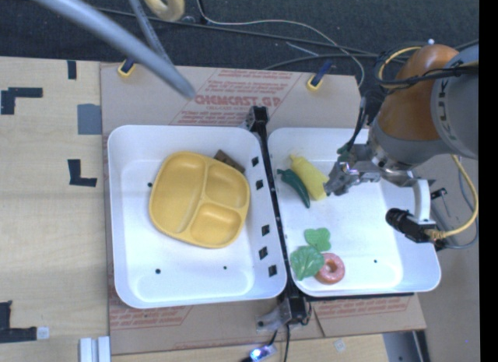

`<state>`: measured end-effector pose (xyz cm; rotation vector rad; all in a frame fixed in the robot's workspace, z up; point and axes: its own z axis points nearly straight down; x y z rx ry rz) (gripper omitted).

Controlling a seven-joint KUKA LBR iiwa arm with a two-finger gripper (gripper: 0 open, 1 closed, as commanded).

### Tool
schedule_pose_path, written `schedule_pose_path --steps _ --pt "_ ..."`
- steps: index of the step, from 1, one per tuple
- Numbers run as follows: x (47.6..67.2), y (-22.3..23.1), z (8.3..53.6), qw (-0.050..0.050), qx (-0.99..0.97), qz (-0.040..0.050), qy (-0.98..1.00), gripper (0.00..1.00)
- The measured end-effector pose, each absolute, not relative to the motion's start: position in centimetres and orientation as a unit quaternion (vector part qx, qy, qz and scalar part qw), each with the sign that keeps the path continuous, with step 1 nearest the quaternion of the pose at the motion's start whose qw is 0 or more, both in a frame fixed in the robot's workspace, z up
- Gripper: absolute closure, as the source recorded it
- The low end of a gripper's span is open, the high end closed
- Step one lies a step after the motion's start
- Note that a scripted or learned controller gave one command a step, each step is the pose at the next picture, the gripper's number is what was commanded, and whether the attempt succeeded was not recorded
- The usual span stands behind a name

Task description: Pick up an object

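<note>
My fingers (333, 187) are down in the right bin (424, 279), in its upper half, and the nearest thing to them is the yellow toy vegetable (308, 175), which lies just to the camera's left of my tips. It is close enough that I can't say whether I'm brushing its lower end or standing a hair off it. Its long axis runs on a slant, from the bin's upper-left corner down toward me, so the end pointing my way is the lower one. I'd be coming at it end-on rather than across its narrow waist.

The green pepper (296, 185) lies against the far side of it, roughly parallel, between the yellow piece and the divider. A close there could catch both or nudge one into the other.

Whether I'm released or clenched I cannot tell — my tips are a dark blur against the white floor, and nothing is visibly between them.

To my judgement the pick isn't made yet. The next move turns on shifting left over the yellow body and turning my wrist so the grip lies across that slant.

The leafy green piece (310, 253) and the pink ring (331, 268) sit well apart from me at the near edge. The yellow divided plate (201, 198) is in the left bin (124, 220).
</note>
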<state>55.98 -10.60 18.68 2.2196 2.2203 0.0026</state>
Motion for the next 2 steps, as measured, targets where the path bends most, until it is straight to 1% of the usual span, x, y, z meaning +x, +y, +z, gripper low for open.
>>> schedule_pose_path --steps 1,2 --pt "56.4 -10.9 24.9 0.002 0.706 0.0015 0.708 1.0" --pt "58.4 -5.6 25.4 0.0 0.705 0.0004 0.709 1.0"
